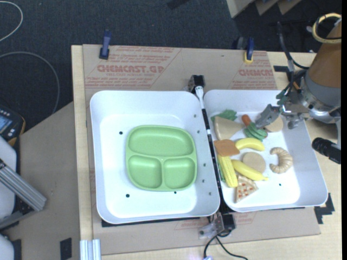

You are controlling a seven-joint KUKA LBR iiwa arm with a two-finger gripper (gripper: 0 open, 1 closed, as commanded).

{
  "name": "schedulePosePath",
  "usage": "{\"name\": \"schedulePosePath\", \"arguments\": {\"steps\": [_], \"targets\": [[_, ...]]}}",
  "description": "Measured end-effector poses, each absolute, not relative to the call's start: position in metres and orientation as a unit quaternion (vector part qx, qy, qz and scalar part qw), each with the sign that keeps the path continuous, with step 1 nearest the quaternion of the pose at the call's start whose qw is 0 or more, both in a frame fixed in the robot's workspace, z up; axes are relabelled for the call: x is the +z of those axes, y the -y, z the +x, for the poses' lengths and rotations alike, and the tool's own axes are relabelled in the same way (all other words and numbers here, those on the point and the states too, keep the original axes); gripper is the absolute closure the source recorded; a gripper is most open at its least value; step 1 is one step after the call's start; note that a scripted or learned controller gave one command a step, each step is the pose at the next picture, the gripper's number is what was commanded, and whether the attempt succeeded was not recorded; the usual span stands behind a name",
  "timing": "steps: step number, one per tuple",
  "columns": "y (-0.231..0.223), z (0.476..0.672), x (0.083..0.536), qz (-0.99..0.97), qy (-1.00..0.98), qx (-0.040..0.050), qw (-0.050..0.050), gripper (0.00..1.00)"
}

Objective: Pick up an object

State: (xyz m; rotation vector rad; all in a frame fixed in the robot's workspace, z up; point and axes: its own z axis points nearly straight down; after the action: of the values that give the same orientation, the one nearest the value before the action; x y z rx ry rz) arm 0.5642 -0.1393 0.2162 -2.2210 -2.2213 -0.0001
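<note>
The right bin holds several toy foods: a bread slice, a green leafy piece, a green pod, bananas, corn, a pizza slice, a round beige cookie and a croissant. My gripper hangs open over the back of this bin, with one finger pointing down toward the green pod. A pale round piece lies just beneath it. Nothing sits between the fingers.
The left bin carries a green divided plate. The arm's grey and orange body leans in over the right bin's far right corner. A black clip sits at the back between the bins.
</note>
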Motion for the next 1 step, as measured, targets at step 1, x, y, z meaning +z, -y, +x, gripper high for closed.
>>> {"name": "schedulePosePath", "arguments": {"steps": [1], "targets": [[0.1126, 0.4820, 0.0866, -0.708, 0.707, 0.0047, 0.009, 0.00]]}}
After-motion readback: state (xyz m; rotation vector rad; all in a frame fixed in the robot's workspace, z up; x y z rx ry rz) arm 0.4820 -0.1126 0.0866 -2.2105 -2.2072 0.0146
